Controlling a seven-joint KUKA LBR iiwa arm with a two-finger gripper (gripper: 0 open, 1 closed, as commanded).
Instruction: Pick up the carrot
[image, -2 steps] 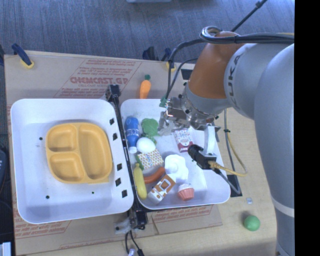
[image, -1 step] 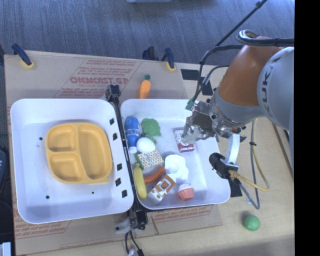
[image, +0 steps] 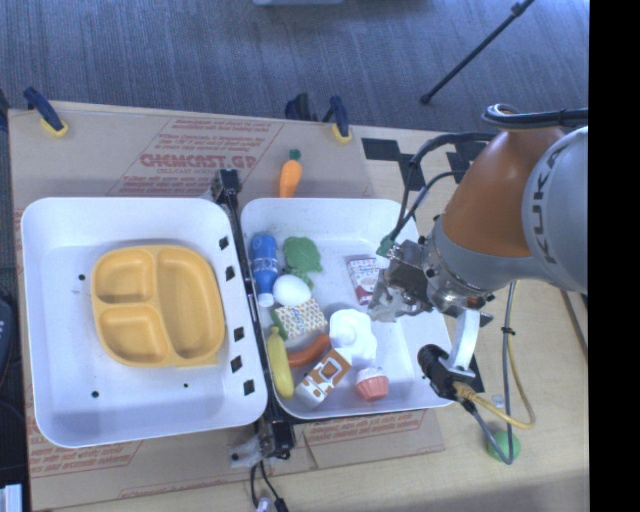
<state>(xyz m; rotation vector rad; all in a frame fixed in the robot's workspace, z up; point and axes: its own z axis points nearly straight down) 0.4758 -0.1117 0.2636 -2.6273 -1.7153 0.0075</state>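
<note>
Carrot (image: 290, 177) outside the bins, arm well apart.
We judged the reach should clear the right bin (image: 330, 208); fingers' (image: 385, 300) state we couldn't tell.

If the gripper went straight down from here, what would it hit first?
Probably the bare floor of the right bin, between the packet and the white bottle. Depth is unclear. The carrot lies outside the bin.

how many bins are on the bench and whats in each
2. The left bin holds a yellow divided tray; the right bin holds a pile of toy foods, some possibly hidden under others.
</note>
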